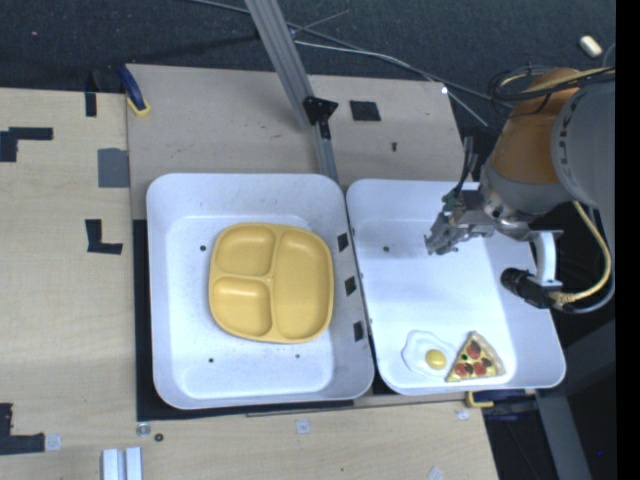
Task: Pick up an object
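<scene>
- The divided plate (271, 282) is a plain mustard yellow.
- Both bins (180, 268) are white, the left one marked with a few small dark specks.
- The fried egg (426, 354) is white with a yellow yolk.
- The pizza slice (474, 359) is tan-crusted, dotted with red and green.
- The arm (560, 148) is grey with an orange band.
- The surface (60, 298) is pale tan with black tape marks.

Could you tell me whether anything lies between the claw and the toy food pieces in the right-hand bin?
Nothing visible does. The claw hangs over the upper part of the right bin; the fried egg and pizza slice lie near its lower edge, with bare white floor between.
</scene>
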You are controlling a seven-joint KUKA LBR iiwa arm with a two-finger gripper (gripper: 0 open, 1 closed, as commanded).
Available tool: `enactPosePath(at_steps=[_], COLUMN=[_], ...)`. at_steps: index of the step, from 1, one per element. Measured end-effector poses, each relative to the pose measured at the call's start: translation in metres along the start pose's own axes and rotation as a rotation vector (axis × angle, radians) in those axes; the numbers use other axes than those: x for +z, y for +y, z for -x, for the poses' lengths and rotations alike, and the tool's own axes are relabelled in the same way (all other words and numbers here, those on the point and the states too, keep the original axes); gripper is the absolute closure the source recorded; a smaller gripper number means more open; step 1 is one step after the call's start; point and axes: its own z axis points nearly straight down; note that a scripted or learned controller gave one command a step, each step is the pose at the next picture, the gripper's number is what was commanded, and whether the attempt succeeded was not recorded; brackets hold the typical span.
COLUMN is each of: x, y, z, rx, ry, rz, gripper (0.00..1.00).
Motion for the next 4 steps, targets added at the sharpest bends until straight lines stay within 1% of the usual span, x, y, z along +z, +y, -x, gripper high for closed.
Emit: enactPosePath(at_steps=[1, 2, 3, 4], x=[-0.062, -0.115, -0.098, -0.088], y=[-0.001, 0.000, -0.022, -0.038], z=[-0.005, -0.005, -0.058, -0.098], rx=[-0.001, 0.000, -0.003, -0.002], ry=[-0.001, -0.001, 0.001, 0.000], rz=[0.002, 0.003, -0.005, -0.006], gripper=[1.00, 1.00, 1.00, 1.00])
